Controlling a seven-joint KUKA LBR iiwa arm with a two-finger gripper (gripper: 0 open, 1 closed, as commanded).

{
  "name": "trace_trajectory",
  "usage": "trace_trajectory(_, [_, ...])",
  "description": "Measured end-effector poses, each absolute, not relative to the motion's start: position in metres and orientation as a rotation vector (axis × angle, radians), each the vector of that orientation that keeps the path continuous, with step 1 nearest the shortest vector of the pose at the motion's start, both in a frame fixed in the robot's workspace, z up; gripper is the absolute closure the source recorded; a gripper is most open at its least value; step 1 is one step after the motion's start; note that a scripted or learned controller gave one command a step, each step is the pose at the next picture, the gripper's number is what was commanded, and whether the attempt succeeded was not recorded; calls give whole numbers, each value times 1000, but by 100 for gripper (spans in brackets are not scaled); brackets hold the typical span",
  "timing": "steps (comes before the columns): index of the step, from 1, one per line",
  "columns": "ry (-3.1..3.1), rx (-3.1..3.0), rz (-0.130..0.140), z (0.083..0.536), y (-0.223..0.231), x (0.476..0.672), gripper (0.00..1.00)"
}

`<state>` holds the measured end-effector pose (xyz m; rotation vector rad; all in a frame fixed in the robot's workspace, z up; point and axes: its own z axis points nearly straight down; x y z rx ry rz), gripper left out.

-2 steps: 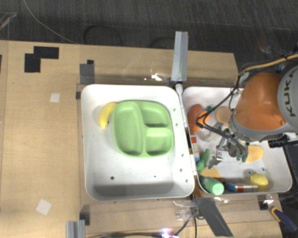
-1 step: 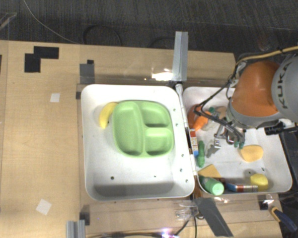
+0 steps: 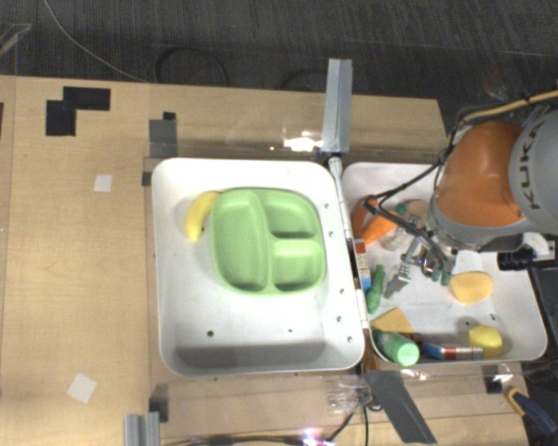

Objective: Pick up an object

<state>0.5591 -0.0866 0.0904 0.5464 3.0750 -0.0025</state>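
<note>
i have the gripper [image 3: 417, 266] low in the right bin [image 3: 530, 342], right of centre frame; i cannot tell how it stands. nearest targets: green marker [image 3: 375, 288], yellow lump [image 3: 471, 287]. i'd centre on one before descending.

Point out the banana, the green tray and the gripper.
banana [image 3: 199, 216]: camera view, middle of its curved body.
green tray [image 3: 265, 240]: camera view, ridge between its compartments.
gripper [image 3: 415, 268]: camera view, between its fingertips.

The arm [image 3: 502, 179] hides part of the right bin [image 3: 530, 328]; pincer [image 3: 418, 266] fingers too blurred to read
</note>
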Motion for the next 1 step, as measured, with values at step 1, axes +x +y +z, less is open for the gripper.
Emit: trace_trajectory(1, [3056,668,2,90,-88,582,0])
